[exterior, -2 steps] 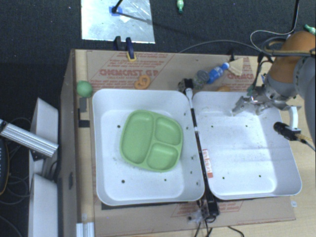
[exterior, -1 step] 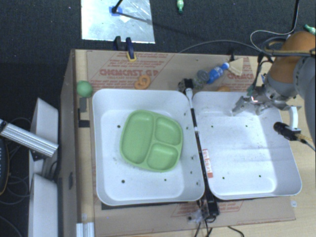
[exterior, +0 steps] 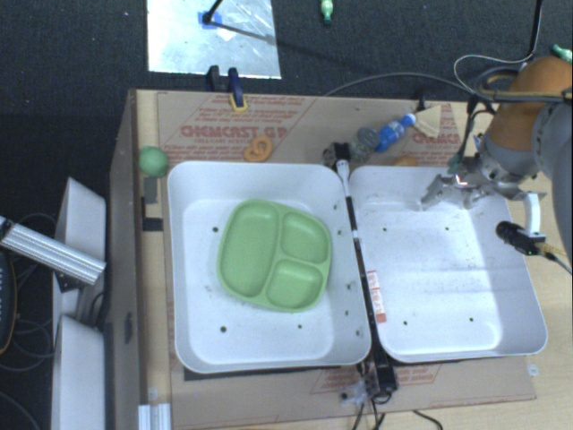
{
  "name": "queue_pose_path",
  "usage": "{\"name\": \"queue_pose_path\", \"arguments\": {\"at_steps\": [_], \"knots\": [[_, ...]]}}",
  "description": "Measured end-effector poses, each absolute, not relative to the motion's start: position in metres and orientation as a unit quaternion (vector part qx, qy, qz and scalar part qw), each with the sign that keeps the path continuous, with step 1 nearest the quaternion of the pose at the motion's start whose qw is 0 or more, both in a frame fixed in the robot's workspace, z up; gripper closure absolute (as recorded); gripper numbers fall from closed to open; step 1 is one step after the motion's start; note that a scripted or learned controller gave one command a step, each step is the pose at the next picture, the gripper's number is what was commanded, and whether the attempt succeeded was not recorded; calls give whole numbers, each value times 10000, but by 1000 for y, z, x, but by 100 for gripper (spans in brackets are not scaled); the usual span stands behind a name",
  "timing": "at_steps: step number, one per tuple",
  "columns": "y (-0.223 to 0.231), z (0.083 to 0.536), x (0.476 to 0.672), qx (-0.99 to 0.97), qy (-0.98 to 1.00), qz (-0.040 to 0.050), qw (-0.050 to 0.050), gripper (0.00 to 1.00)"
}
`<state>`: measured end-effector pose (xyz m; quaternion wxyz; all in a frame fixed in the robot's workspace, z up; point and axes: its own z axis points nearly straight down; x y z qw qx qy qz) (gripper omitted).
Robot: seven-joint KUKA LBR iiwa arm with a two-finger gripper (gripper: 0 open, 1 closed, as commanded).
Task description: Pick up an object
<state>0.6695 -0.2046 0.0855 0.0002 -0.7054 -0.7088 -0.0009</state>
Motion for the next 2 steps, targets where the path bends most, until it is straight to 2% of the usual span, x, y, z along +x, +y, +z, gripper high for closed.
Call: {"name": "queue_pose_path", "arguments": {"at_steps": [1,2], "knots": [[-205,86,670,-7054,-7088,-8,2,0],[-205,97,671,-7048,-7094,-23,-34,100]]}}
